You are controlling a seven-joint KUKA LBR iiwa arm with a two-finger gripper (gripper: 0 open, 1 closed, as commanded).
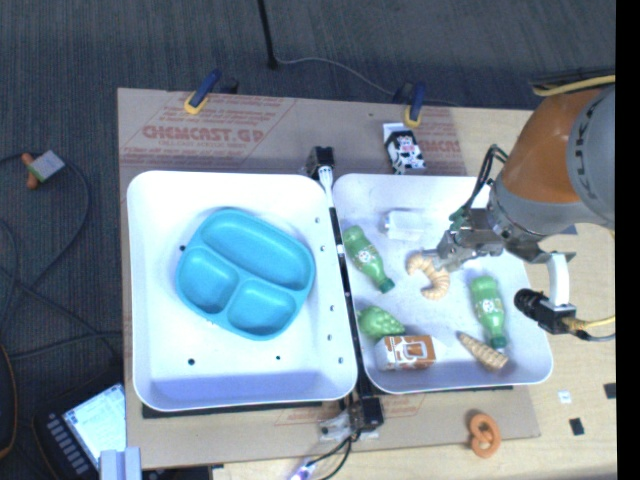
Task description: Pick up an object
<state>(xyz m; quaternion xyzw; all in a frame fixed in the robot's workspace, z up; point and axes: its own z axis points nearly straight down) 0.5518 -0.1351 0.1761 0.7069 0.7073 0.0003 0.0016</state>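
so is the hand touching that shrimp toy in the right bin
Cannot tell. In the camera view the hand sits right over the upper end of the shrimp toy in the right bin, hiding any contact or gap.

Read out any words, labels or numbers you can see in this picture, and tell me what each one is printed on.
"CHEMCAST GP" in red, on the brown board under the bins; a second red print near the black-and-white tag is cut off and unreadable.
Labels on the two green bottles: too small to read.
Orange carton: white mark, too blurred to read.
Black-and-white tag: a pattern, no readable words.
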